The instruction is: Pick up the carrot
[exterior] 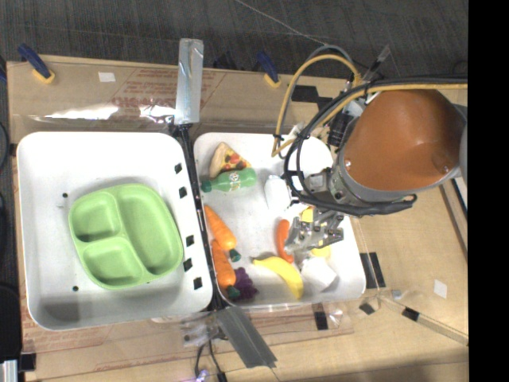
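Two white bins sit side by side on the worktop. The carrot (220,228) lies in the right bin (258,201) against its left wall, its long axis running up-left to down-right, a second orange piece (224,267) below it. The pincer (306,241) hovers near the banana (280,270); whether it is open cannot be told.

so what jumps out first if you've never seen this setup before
The big orange band of the grey arm looms over the right white bin, with looped cables trailing above it. Below it lies a jumble of toy food: orange carrots along the bin's left wall, a yellow banana, a pizza slice. In the left white bin sits a light green divided plate.
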Action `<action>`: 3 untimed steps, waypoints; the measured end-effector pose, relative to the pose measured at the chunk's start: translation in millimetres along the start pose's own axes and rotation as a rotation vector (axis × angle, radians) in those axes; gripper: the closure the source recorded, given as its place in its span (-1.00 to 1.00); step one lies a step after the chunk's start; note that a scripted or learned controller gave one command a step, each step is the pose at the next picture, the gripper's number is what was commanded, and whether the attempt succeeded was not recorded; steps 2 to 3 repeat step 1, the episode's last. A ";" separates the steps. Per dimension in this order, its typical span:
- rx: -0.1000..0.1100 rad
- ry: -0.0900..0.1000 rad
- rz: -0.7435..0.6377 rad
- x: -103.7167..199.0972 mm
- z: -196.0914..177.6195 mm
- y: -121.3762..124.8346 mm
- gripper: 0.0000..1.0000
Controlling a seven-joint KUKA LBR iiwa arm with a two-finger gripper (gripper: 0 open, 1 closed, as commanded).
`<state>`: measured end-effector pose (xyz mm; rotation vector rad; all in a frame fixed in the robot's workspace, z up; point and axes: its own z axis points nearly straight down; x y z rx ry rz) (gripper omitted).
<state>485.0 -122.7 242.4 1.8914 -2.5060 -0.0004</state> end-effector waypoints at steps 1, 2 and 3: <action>0.000 -0.002 -0.177 -10.9 -0.9 10.9 1.00; 0.000 -0.002 -0.177 -10.9 -0.9 10.9 1.00; 0.000 -0.002 -0.177 -10.9 -0.9 10.9 1.00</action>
